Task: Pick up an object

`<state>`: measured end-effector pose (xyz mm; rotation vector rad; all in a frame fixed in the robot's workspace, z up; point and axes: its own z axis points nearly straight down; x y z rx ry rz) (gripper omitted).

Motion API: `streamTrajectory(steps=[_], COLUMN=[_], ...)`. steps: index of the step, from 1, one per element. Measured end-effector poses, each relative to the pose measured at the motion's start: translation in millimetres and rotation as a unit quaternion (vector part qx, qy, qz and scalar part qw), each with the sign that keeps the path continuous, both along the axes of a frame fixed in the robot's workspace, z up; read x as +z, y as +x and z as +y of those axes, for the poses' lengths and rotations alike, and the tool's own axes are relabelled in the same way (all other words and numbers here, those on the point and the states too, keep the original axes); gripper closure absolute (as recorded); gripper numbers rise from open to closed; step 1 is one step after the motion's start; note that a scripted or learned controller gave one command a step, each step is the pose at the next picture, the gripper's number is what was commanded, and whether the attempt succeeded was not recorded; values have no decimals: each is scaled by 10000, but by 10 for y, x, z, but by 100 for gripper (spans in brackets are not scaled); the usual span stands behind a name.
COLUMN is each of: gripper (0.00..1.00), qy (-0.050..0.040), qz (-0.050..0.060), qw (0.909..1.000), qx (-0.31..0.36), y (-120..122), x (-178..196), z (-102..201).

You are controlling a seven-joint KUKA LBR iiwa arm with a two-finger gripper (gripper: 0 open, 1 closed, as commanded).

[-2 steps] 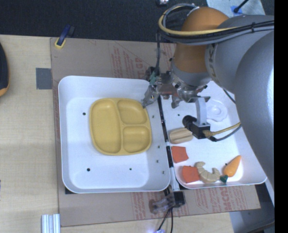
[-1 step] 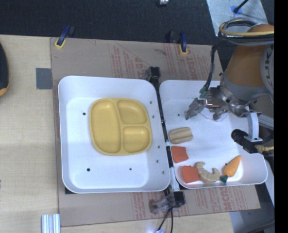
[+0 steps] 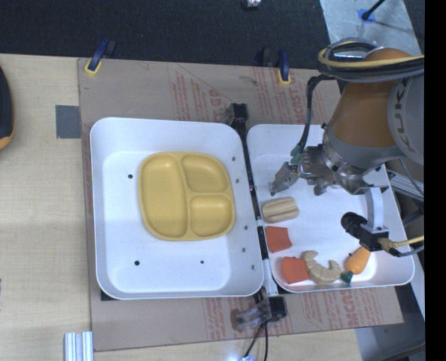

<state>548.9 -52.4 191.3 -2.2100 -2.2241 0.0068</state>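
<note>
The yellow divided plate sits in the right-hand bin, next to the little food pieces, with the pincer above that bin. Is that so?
Not quite. The camera view shows the yellow divided plate in the left bin, alone. The little food pieces, such as the tan bread roll and an orange-red block, lie in the right bin, and the pincer does hang above that right bin.

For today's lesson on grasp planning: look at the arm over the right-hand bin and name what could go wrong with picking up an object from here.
1. The gripper hangs above and right of the tan bread-like block, which lies against the bin's left wall; a finger may hit that wall.
2. The red pieces, the pale curved piece and the carrot crowd the near edge, so a grasp there may nudge neighbours.
</note>
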Motion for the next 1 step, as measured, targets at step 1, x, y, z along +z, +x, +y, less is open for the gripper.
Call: streamTrajectory(steps=[1], gripper=[0], qy=[-9], qz=[-68], qw=[10000], qx=[13], y=[1065], x=[14], z=[314])
